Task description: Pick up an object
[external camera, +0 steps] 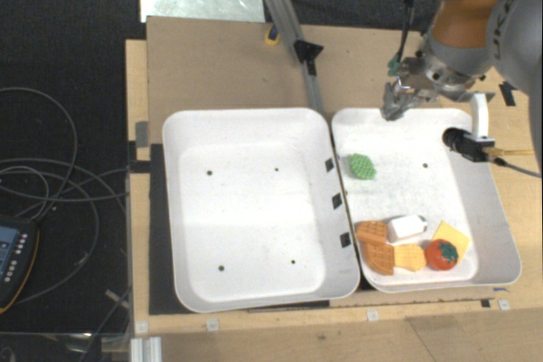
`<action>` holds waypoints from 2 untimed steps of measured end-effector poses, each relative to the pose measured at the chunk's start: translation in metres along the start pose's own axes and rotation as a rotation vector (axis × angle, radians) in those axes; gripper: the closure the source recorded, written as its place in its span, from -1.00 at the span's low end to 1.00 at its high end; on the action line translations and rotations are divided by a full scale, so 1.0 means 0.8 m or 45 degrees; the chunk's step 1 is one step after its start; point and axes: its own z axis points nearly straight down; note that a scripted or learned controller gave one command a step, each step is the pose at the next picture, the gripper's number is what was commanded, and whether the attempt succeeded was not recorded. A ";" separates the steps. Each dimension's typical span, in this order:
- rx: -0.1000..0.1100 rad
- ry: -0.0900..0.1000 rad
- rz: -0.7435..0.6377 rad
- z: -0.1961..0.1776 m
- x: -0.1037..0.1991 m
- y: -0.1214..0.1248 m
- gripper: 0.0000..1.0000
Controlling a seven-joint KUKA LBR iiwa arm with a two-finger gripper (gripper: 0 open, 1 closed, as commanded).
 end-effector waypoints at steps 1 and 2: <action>0.001 0.001 -0.001 -0.009 0.074 -0.024 1.00; 0.003 0.000 0.000 -0.017 0.132 -0.055 1.00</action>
